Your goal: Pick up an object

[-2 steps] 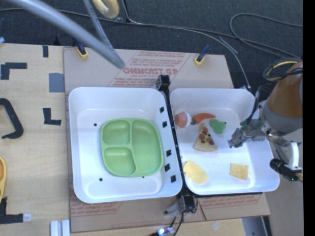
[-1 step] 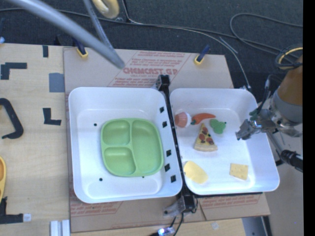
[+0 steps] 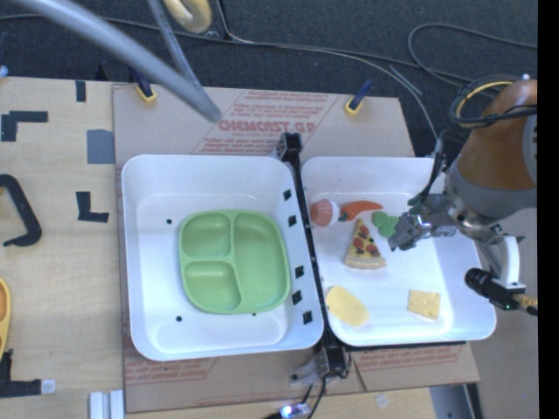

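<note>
Our gripper (image 3: 403,233) hovers beside the pizza slice (image 3: 363,246); finger state unclear, so we should centre over it before closing.

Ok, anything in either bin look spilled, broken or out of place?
Nothing stands out. The green divided plate lies flat in the left bin; the pizza slice, cheese piece and other toy foods lie loose in the right bin near the pincer.

Wooden bench (image 3: 52,77), cardboard sheet (image 3: 262,116) on it, two white bins (image 3: 140,260) side by side
</note>
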`<state>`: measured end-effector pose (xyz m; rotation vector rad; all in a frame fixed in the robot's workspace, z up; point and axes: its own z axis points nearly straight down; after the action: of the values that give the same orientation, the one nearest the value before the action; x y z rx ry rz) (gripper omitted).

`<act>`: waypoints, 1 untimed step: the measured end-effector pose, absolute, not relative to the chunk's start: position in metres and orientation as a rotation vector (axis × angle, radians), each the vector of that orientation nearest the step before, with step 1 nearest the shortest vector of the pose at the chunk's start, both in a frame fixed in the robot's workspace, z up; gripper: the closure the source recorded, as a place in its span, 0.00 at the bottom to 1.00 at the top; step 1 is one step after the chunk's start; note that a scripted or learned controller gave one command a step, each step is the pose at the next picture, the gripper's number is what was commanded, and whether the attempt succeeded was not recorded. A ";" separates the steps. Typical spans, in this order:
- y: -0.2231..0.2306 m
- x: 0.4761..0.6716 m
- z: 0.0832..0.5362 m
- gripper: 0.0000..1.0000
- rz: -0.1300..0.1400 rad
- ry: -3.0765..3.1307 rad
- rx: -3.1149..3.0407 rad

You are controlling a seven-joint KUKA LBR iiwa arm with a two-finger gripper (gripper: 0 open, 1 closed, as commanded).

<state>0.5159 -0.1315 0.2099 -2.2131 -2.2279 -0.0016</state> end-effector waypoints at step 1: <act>-0.082 0.521 0.214 1.00 -0.001 -2.228 -2.213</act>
<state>0.5210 -0.0820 0.2142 -2.2130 -2.2277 -0.0010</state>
